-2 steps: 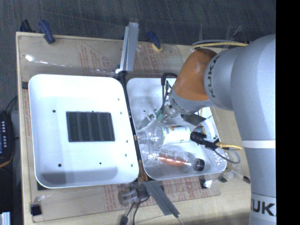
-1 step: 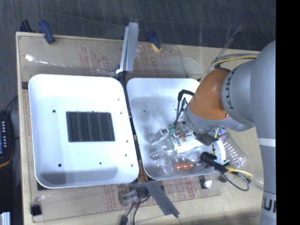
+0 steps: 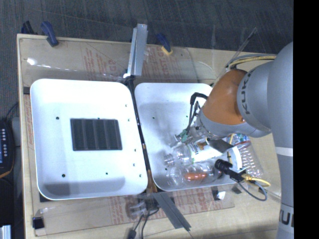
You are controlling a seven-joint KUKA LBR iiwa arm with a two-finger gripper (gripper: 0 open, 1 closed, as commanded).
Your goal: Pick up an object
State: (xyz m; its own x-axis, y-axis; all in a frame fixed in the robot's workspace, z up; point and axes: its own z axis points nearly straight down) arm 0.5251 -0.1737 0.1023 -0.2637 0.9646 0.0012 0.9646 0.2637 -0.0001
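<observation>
Clear plastic bottle (image 3: 187,158) lies in the right bin (image 3: 154,108), lower half, among crinkled transparent wrapping with an orange-red item (image 3: 195,175) just beside it. Gripper (image 3: 192,133) sits low over this clutter, wrist and orange band (image 3: 223,103) covering it; jaws' spacing cannot be told. Left bin (image 3: 50,98) holds a dark ribbed rectangular piece (image 3: 96,134). Blue clamps (image 3: 49,32) grip the tabletop's far edge.

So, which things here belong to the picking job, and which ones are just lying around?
For the job:
- gripper, low in the right bin
- clear plastic bottle
- orange object beside it

Just lying about:
- left bin with its dark ridged panel
- blue clamps on the bench edge
</observation>
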